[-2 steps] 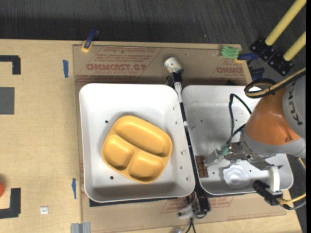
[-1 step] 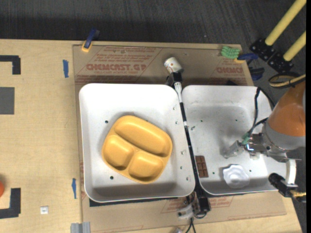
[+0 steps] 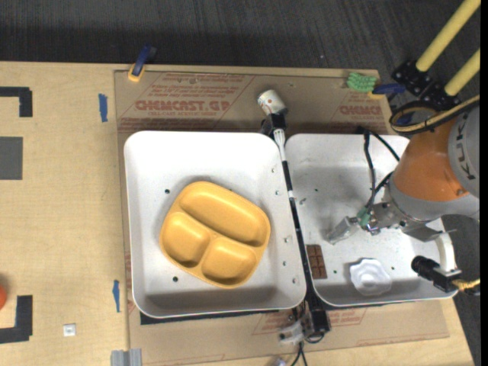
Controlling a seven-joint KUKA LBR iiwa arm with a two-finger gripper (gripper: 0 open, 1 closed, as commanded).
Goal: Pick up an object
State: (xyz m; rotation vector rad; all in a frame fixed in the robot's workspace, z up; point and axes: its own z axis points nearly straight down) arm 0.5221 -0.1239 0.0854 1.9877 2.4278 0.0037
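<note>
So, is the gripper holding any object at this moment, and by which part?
It cannot be told. The gripper is low in the right bin, apart from the white object and the small brown block, and nothing identifiable shows between its tips.

My bench (image 3: 61, 204) was pale wood, and on it lay a brown cardboard sheet (image 3: 198, 97) with red print. Two white bins sat on that sheet, touching: the left bin (image 3: 145, 166) at nine o'clock of centre, the right bin (image 3: 328, 155) at three. Blue tape strips (image 3: 103, 107) and black tape marks (image 3: 19, 101) lay toward nine and ten o'clock.
</note>
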